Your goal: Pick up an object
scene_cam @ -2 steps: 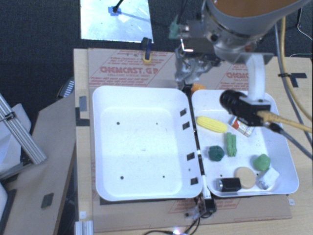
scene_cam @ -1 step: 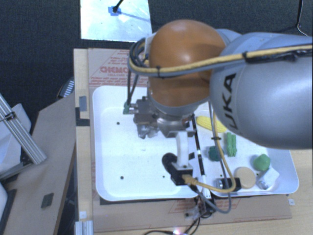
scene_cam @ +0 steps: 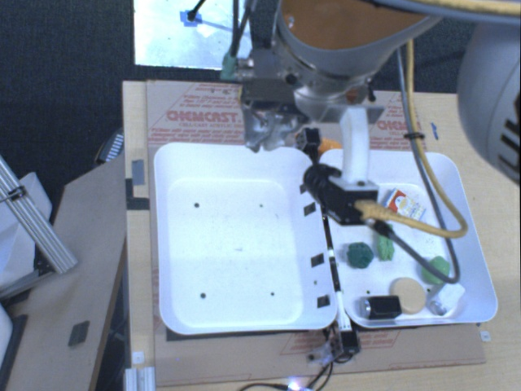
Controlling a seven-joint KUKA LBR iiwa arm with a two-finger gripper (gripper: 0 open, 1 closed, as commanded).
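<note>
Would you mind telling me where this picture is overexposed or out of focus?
Camera view: the shallow white left bin is nearly washed out; the pale rectangular patch at top left is blown out; the arm's orange band, near the lens, looks soft; the small black block reads sharper.

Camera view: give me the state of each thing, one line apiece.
left bin, flat on the bench.
right bin, flat beside it, holding the loose things.
gripper, over the left bin's far rim.
green lump, loose in the right bin.
tan disc, lying flat by the right bin's near rim.
black cylinder, on its side beside the tan disc.
packet, lying flat in the right bin.
</note>
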